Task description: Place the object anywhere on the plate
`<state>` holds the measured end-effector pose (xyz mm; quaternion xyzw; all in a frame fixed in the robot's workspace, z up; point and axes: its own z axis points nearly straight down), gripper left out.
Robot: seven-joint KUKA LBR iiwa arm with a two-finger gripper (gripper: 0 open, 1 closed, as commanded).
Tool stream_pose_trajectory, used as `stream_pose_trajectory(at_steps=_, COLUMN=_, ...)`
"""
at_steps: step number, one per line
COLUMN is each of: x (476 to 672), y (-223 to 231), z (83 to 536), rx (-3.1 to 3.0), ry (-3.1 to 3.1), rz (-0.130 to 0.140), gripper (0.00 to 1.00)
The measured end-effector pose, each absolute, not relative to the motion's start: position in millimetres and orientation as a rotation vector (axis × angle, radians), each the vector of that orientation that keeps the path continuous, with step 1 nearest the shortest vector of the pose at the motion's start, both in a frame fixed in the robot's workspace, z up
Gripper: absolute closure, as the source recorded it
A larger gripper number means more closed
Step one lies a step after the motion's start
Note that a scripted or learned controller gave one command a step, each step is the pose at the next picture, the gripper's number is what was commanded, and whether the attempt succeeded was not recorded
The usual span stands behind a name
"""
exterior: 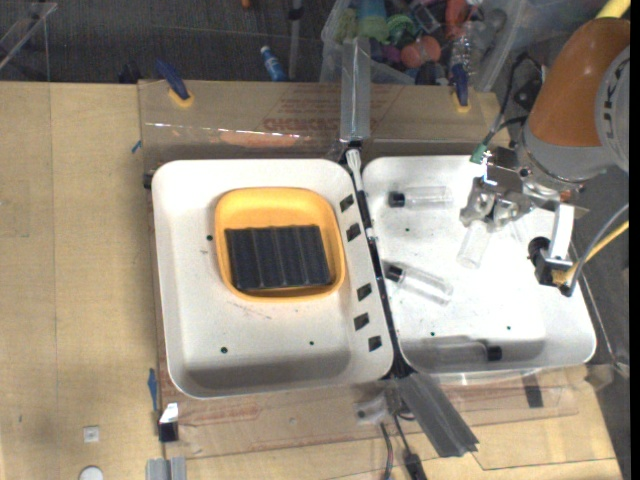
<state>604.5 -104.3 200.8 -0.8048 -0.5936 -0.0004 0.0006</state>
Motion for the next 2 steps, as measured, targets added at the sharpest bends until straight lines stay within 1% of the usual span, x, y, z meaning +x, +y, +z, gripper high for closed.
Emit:
stream_pose_trajectory(at_steps=1, x=648.2, y=-88, z=203, rx=-2.337, ry=-2.101, rz=-0.001, gripper=1.00)
stream_pose_trajectory(at_steps=2, x=667.5, y=-75, z=222, rx=-2.094, ry=-2.346, rz=-0.002, gripper=1.00)
